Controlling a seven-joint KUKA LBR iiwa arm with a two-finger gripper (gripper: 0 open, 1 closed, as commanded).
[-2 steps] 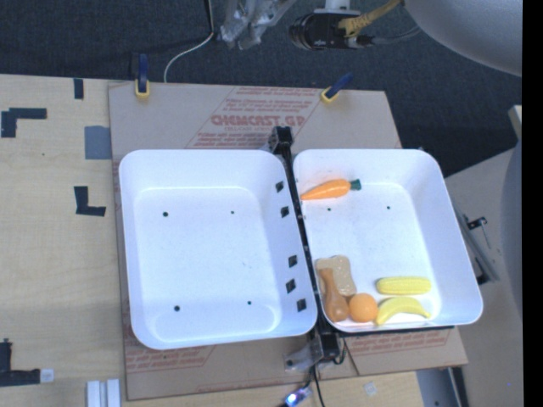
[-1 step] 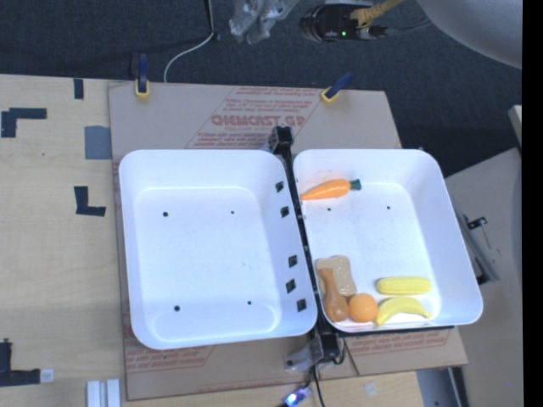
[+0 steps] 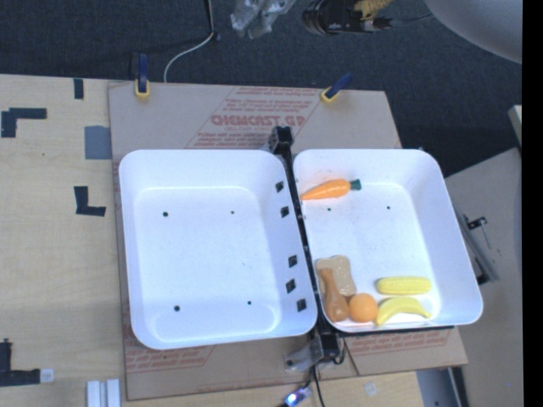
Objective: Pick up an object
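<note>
Carrot [image 3: 326, 190] is lying in the right bin [image 3: 441, 227], at its far-left corner. Toward the bin's near edge, bread [image 3: 334, 275], orange [image 3: 362, 308], corn [image 3: 403, 286] and banana [image 3: 401, 310] are clustering. Gripper [image 3: 259, 7] is hanging blurred beyond the bin's far side; its grip state cannot be told.

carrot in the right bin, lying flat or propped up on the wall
Lying flat. The carrot rests lengthwise on the floor of the right bin, near the divider, with its green tip pointing away from it.
</note>
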